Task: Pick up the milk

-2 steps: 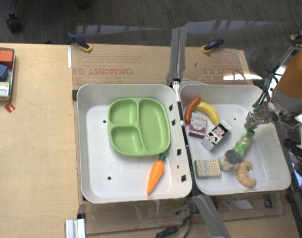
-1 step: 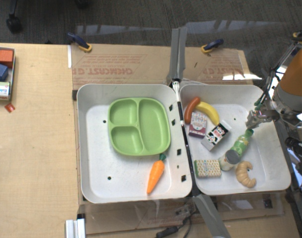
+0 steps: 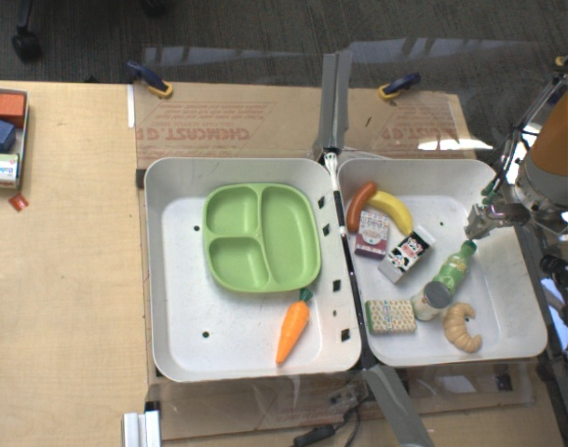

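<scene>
Two bins sitting side by side; milk carton is lying tilted mid right bin, toward its left wall, touching the pink carton, banana just behind. End effector is hovering near the right wall; can't tell its opening. Best descending along the carton's narrow sides. Green bottle is crowding one side; open room toward the back.
</scene>
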You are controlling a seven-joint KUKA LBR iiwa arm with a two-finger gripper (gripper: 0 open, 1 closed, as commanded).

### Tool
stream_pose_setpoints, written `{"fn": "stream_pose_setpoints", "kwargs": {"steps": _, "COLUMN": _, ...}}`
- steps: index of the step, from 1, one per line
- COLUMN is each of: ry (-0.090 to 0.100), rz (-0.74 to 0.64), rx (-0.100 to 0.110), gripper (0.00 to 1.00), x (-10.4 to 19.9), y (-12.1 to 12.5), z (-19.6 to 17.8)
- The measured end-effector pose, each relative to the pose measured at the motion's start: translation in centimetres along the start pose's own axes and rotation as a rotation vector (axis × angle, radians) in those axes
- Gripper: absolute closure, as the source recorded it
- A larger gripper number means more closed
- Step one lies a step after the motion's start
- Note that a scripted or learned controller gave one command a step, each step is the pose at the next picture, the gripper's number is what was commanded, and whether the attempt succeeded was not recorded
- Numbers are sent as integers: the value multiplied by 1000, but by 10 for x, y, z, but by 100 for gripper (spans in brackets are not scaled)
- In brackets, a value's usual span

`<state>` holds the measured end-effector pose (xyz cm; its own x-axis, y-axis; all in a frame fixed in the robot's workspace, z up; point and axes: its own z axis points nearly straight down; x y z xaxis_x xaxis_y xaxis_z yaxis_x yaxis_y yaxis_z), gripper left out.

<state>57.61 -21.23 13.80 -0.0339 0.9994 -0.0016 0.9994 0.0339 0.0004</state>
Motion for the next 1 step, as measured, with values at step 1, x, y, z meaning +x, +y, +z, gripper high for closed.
{"fn": "stream_pose_setpoints", "kwargs": {"steps": 1, "ry": 0, "rz": 120, "rx": 1, "gripper": 100, "x": -12, "y": 60, "z": 46}}
